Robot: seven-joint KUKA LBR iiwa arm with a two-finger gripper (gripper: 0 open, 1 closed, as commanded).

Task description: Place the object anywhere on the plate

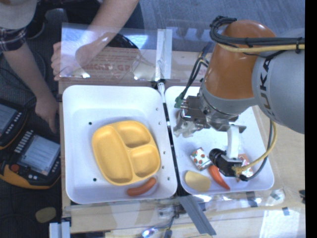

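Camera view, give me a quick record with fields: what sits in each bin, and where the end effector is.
left bin: yellow divided plate; reddish sausage on the bin floor at the plate's near edge
right bin: white piece with red spots, orange carrot, pale yellow piece, grouped toward the near side
end effector: over the right bin, close to the wall shared with the left bin, beyond the three items
items on plate: none seen

**Round the bench edge**

Two shallow white bins sit side by side, the left bin (79, 103) touching the right bin (262, 180). Behind them stands a clear plastic panel (116, 43). A person in a plaid shirt (20, 6) leans over it. A teach pendant (27, 155) lies far left
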